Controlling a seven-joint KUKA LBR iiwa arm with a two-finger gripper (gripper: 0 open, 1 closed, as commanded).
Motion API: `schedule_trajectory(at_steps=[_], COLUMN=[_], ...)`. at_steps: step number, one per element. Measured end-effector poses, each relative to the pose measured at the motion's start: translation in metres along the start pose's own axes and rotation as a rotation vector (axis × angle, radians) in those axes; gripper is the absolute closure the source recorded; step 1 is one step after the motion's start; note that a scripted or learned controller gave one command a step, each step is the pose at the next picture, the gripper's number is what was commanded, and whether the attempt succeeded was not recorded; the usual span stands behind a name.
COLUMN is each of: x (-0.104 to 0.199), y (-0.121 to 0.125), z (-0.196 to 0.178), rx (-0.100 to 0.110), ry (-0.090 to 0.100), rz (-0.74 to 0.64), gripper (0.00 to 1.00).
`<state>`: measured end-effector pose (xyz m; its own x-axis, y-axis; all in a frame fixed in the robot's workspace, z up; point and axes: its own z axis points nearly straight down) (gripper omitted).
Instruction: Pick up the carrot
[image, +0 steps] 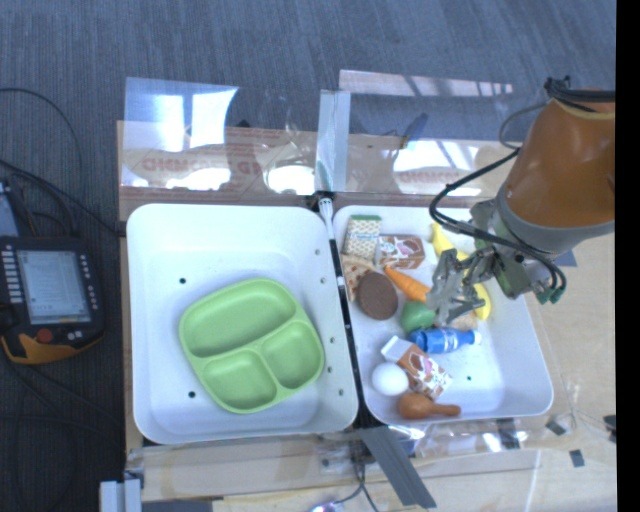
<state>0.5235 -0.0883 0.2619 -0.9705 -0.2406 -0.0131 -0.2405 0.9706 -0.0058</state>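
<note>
arm (560, 170) bent over right bin (520, 385), jaws (450, 295) beside carrot (407, 283)

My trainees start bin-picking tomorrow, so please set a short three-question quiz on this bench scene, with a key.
1. True or false: the carrot lies in the same bin as the green divided plate.
2. Which item lies nearest the carrot? A) brown round cookie B) white egg C) chicken drumstick
3. Fill in: the gripper hangs over the ___ bin in the camera view.

Key:
1. False. The carrot is in the right bin; the plate is in the left bin.
2. A, just left of the carrot.
3. Right, just right of the carrot.
</note>
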Motion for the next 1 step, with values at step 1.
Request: schedule_trajectory(at_steps=[1], x=[0.0017], y=[0.0008], z=[0.0049], rx=[-0.005], ry=[0.010], rz=[0.000], gripper=[0.00])
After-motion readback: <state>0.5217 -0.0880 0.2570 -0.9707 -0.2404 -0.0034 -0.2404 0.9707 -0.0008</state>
